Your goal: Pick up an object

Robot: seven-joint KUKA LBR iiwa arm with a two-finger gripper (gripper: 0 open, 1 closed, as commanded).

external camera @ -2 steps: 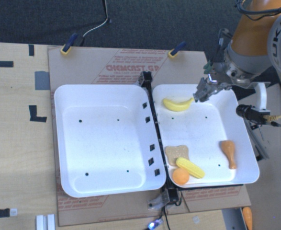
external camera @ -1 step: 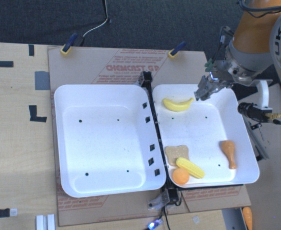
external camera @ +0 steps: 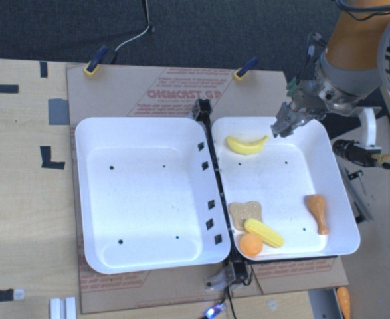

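Two shallow white plastic bins sit side by side on the cardboard-covered bench, the left bin (external camera: pixel 95 178) and the right bin (external camera: pixel 334 178) touching along a black clipped seam. In the right one a curved yellow toy banana (external camera: pixel 246 144) lies near the far wall. A tan slice of toy bread (external camera: pixel 245 211), a yellow ear of toy corn (external camera: pixel 264 232) and a small orange ball (external camera: pixel 251 245) crowd together at the near left corner, and a brown toy drumstick (external camera: pixel 317 212) lies by the right wall. The grey arm's dark two-finger gripper (external camera: pixel 282 126) hangs over the far edge of the right bin, just right of the banana; its tips look close together with nothing between them, though they are small and dark, so I cannot tell for sure
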